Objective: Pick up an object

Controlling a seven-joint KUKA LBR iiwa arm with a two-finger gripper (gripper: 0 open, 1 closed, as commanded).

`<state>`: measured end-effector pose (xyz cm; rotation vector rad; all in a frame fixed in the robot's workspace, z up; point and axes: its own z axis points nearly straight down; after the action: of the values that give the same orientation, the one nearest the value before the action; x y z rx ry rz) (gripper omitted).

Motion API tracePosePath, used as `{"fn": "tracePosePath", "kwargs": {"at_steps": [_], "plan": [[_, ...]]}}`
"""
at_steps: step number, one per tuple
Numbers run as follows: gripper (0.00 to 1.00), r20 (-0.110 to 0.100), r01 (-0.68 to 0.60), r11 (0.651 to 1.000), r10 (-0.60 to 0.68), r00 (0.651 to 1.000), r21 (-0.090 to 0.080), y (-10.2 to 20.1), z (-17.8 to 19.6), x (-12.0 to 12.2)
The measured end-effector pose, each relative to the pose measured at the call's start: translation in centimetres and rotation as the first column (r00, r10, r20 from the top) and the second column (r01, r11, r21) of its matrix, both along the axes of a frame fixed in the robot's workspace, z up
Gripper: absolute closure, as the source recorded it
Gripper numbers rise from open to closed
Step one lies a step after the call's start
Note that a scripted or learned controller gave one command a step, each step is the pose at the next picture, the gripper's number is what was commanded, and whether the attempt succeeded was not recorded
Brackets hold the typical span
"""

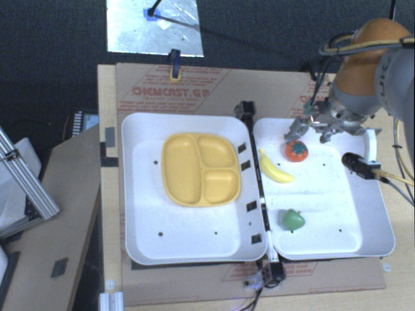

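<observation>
Three toy foods lie in the right bin (pixel 369 219). A red tomato with a green top (pixel 296 151) sits near the bin's far left. A yellow banana (pixel 275 168) rests just in front and left of it. A green pepper (pixel 292 219) lies nearer the front. My gripper (pixel 310 132) hangs just behind and to the right of the tomato. Its fingers (pixel 295 130) are spread open, with nothing between them.
The left bin (pixel 139 232) holds a yellow divided plate (pixel 200 169). A black divider with clips (pixel 254 173) runs between the bins. The arm's grey and orange body (pixel 366 63) hangs over the right bin's far right corner, with a black cable end (pixel 358 164) beside it.
</observation>
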<state>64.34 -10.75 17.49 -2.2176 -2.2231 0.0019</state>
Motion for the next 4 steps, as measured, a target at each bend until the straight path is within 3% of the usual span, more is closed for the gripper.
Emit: {"fn": "tracePosePath", "kwargs": {"at_steps": [1, 2, 3, 4], "plan": [[0.0, 0.001, 0.002, 1.0, -0.002, 1.0, -0.001, -0.3, -4.4, 0.6], [1.0, 0.007, 0.002, 1.0, -0.002, 1.0, -0.002, -0.3, -3.1, 0.8], [1.0, 0.01, 0.002, 1.0, -0.002, 1.0, -0.002, -0.8, 3.4, 1.0], [1.0, 0.005, -0.002, 1.0, 0.002, 1.0, -0.001, -0.8, 5.4, 1.1]]}}
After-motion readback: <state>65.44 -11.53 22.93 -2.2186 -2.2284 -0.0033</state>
